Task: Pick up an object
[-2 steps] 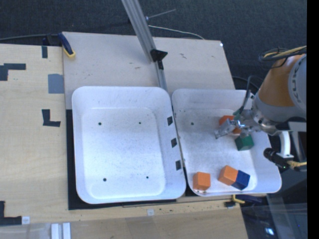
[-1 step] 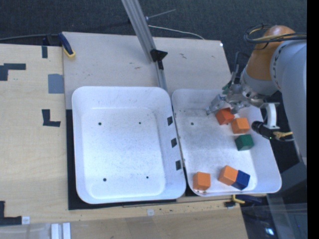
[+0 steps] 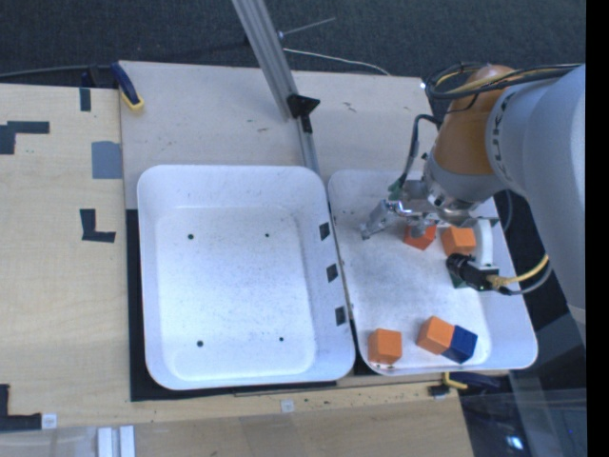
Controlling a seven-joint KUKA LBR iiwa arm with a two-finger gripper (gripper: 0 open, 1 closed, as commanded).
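Near the right bin's back wall, the pincer hovered low; whether it was released or clenched could not be told. An orange block lay just beside it, toward the bin's front. A good grasp likely required centring over that block before descending, clear of the neighbouring orange cube.

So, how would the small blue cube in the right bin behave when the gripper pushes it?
The small blue cube looks rigid and flat-sided, so it would probably slide, not roll. It touches an orange block, which would likely move too.
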